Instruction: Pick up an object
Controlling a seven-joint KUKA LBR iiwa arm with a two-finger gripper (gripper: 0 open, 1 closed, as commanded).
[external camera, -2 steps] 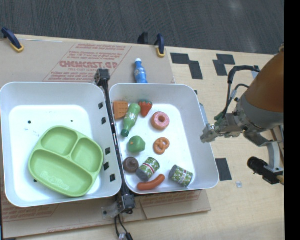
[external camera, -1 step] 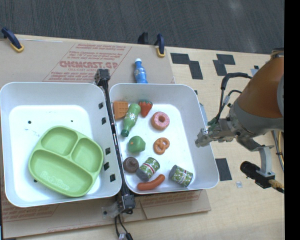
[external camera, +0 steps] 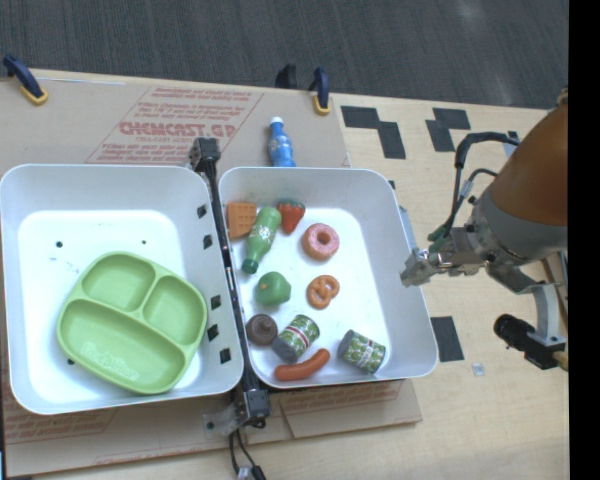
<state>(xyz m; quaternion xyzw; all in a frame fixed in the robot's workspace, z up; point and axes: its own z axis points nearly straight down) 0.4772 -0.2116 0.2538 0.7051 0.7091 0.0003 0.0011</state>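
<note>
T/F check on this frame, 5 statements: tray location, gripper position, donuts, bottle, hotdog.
1. The green divided tray lies in the left bin. True.
2. The gripper is down among the toys in the right bin. False: it sits at that bin's right rim, outside the pile, with nothing seen between its fingers.
3. The pink donut lies farther from the camera than the orange pretzel-like ring. True.
4. The green bottle stands upright. False: it lies on its side, slanted.
5. The red sausage is in the left bin. False: it lies at the right bin's near edge.
</note>
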